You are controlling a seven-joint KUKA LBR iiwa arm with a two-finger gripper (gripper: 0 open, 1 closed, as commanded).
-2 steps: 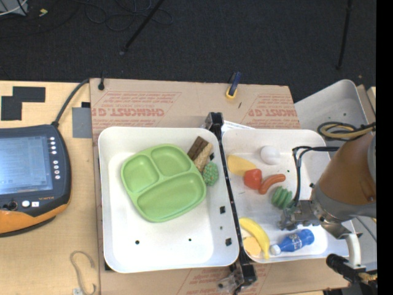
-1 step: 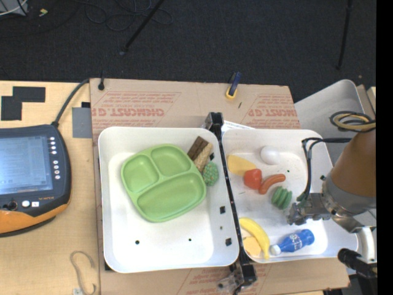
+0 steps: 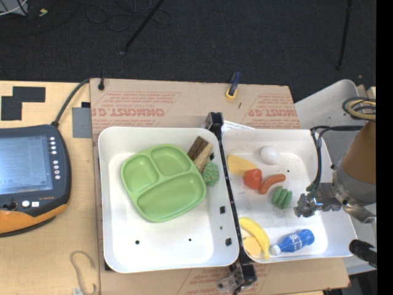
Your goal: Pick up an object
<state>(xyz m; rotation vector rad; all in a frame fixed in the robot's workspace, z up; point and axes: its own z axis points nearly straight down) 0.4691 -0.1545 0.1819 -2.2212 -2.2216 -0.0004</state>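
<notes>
My gripper (image 3: pixel 305 206) hangs low over the right bin (image 3: pixel 319 146), at its right side, with the arm coming in from the right. Nothing shows between its fingers. Just to its left lies a green ridged piece (image 3: pixel 282 197). Below it a blue bottle (image 3: pixel 295 241) lies on its side near the bin's front edge. Further left in that bin are a red tomato-like piece (image 3: pixel 253 178), an orange sausage shape (image 3: pixel 272 182), a yellow wedge (image 3: pixel 240 163), a white egg (image 3: pixel 269 154) and a banana (image 3: pixel 256 235).
The left bin (image 3: pixel 116 238) holds a green divided plate (image 3: pixel 163 182), a brown block (image 3: pixel 199 148) and a green ball (image 3: pixel 210 173) by the divider. A tablet (image 3: pixel 31 174) lies left of the bins. A yellow-blue clamp (image 3: pixel 233 86) sits on the cardboard behind.
</notes>
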